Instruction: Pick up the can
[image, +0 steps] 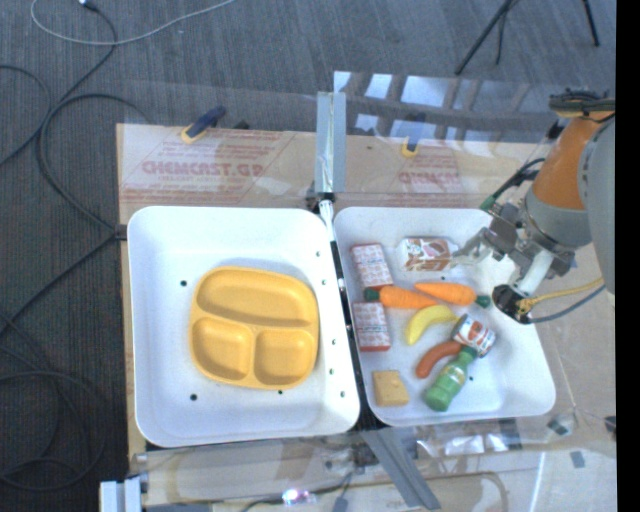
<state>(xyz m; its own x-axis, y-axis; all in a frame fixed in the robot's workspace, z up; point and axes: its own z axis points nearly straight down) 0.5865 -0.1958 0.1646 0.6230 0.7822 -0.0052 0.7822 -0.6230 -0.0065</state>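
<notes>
Tool (487, 245) hovered over right bin (520, 385) upper right area; finger state could not be determined. Can (474, 335) lay tilted below tool, well apart, touching green bottle (447, 385), beside banana (430, 322) and sausage (436, 357).

Dark grey carpet (200, 50) surrounds the pale wooden bench (230, 170), with black cables (50, 150) trailing across the floor at left.

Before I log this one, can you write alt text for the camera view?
The arm's claw hovers over the right bin, above a can lying among toy carrots, a banana, a green bottle and small boxes. The left bin holds a yellow divided tray.
</notes>
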